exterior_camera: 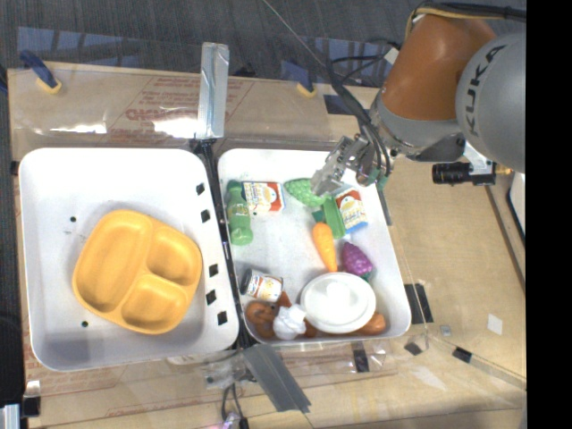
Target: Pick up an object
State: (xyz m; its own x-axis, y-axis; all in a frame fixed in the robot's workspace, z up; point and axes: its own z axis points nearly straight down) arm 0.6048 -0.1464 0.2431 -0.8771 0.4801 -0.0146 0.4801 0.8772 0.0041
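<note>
My gripper (342, 173) hangs over the far right part of the right bin (286, 164), at the end of the grey and orange arm. Just below it lie a green leafy toy (304, 191) and a small green and blue carton (348, 213). An orange carrot (325, 246) and a purple toy (356, 259) lie nearer the front. A green bottle (239, 218) and a red and white carton (263, 197) rest by the bin's left wall. Nothing is visibly held.
A white bowl (338, 302), a small can (262, 285), a brown toy (261, 315) and a white lump (288, 324) crowd the right bin's front. The left bin (54, 177) holds a yellow divided plate (136, 271). A taped divider (213, 88) stands between the bins.
</note>
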